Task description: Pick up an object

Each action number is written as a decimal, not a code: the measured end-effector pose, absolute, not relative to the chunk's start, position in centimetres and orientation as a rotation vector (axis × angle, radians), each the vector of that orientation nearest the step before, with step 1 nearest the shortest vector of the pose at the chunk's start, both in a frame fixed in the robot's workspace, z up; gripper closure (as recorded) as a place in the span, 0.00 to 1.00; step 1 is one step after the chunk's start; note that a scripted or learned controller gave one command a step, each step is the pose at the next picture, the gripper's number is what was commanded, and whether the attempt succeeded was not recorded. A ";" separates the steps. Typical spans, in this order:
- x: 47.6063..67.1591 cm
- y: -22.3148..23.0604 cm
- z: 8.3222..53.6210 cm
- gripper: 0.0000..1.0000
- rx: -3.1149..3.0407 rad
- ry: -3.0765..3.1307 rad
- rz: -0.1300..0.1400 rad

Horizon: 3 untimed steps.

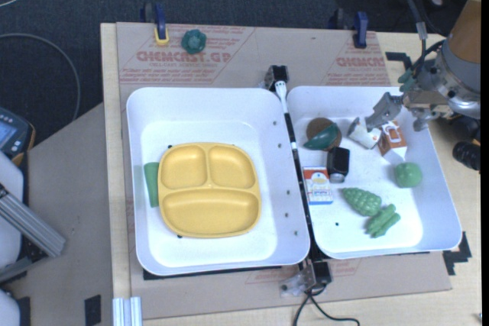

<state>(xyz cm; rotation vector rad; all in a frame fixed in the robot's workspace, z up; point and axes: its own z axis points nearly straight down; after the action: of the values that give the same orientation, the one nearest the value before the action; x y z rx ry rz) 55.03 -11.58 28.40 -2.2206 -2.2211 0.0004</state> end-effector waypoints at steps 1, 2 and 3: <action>54.8 -9.2 18.1 0.00 -2.212 -2.215 0.010; 55.0 -9.4 19.8 1.00 -2.225 -2.222 -0.002; 47.6 -10.0 20.7 1.00 -2.221 -2.212 0.005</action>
<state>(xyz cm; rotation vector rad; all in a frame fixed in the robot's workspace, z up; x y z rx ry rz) 47.58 -9.98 20.67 -2.2212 -2.2121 0.0049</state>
